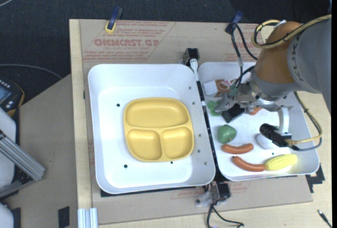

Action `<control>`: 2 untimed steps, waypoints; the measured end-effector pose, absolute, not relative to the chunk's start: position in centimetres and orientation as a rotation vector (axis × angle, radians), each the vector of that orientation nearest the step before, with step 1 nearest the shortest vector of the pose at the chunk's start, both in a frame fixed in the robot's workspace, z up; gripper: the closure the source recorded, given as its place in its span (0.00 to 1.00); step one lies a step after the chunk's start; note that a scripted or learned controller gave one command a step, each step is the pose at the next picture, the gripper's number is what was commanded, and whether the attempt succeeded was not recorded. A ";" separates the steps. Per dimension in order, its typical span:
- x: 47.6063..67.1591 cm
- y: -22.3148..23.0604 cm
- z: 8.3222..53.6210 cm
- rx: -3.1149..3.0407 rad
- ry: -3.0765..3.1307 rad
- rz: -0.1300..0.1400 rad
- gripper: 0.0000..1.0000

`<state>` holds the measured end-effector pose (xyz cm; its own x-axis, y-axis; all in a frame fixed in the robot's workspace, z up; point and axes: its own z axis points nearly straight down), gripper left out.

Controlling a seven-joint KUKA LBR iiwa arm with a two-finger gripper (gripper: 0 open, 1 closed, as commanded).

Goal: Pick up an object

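Note:
My gripper (232, 102) hangs low over the upper left part of the right bin (308, 140), and the wrist hides its tips. A small black block (231, 114) sits right at the gripper's lower end; whether it is held cannot be made out. Just left of the gripper lies a leafy green piece (213, 106). A round green toy (227, 132) rests below it. Two red-orange sausages (237, 148) (248, 164) and a yellow corn cob (280, 161) lie along the bin's near side. A small orange bit (255, 111) peeks out right of the gripper.
The left bin (102, 116) holds a yellow divided plate (157, 128) in its middle. A white and red packet (223, 85) lies at the far left corner of the right bin. The arm's grey and orange body (287, 58) looms over the right bin's far side.

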<state>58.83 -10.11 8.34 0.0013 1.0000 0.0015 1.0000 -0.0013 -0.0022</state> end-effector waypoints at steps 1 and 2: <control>59.1 -10.1 9.8 -2.227 -2.223 -0.007 1.00; 60.2 -10.5 15.3 -2.226 -2.227 -0.006 1.00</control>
<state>60.20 -10.49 15.31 -0.0008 1.0000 -0.0023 1.0000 0.0008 0.0080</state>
